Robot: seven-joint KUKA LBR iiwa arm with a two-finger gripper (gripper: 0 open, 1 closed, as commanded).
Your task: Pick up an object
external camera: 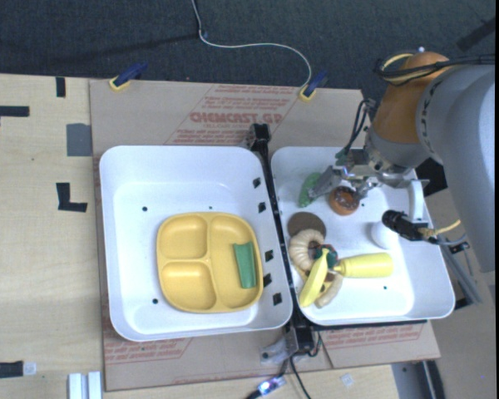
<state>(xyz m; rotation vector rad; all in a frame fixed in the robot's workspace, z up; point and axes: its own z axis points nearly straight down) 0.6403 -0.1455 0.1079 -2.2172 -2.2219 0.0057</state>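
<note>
We see 2 bins on the bench [41, 223], side by side. The left bin [125, 173] holds a tray [191, 264] with a block [246, 265] in its right compartment. The right bin [432, 302] holds a disc [306, 223] behind a ring [303, 248], a banana [313, 283] just before it, a bottle [368, 265] to the right, and a ball [344, 200] behind.

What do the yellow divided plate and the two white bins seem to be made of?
The yellow divided plate looks like moulded plastic: one even colour, rounded compartment ridges, a soft sheen. The left bin and right bin also look like thin formed plastic, smooth and slightly glossy with rounded corners, though coated metal cannot be ruled out.
</note>
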